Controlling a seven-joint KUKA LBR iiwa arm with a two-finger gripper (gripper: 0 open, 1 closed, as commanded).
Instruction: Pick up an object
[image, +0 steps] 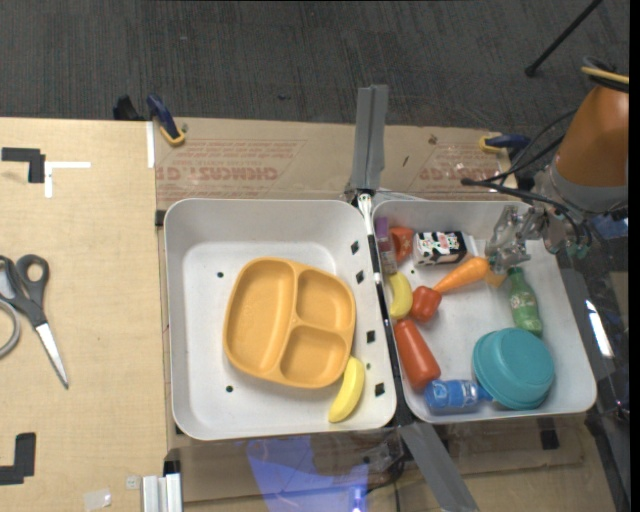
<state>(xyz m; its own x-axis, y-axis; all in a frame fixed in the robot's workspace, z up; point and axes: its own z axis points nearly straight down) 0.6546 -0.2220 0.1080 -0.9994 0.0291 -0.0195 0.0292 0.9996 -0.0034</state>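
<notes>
Camera view: we see the gripper (508, 243) low over the right bin (570, 400), above the green bottle (522, 303) and carrot (462, 275), likely lining up a grab; grip state unclear.

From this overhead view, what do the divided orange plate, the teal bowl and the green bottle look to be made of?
Divided orange plate: probably moulded plastic, matte, even colour, soft rounded ridges. Teal bowl: likely plastic too, smooth with a slight sheen on its rim. Green bottle: looks like translucent plastic, glossy highlights; glass cannot be ruled out.
</notes>
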